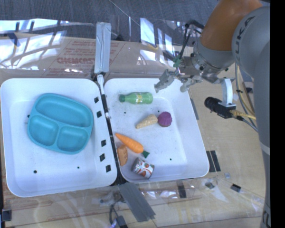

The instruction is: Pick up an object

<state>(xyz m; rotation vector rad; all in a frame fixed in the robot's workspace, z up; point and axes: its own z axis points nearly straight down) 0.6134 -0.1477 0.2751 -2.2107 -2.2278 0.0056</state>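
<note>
The right bin (190, 141) holds a green bottle (136, 98) lying on its side near the back, a cream cone-shaped piece (147, 122) beside a purple ball (165, 119), an orange carrot (129, 143), a small brown piece (122, 154) and a red-and-white can (143, 168) at the front. My gripper (173, 83) hangs above the bin's back right corner, to the right of the bottle, open, with nothing between its fingers.
The left bin (14, 141) carries a blue divided plate (60, 123). A hinged divider (103, 127) separates the bins. Clear plastic and a cardboard sheet (76, 56) lie behind them. The arm and its black cable fitting (218, 106) hang over the right rim.
</note>
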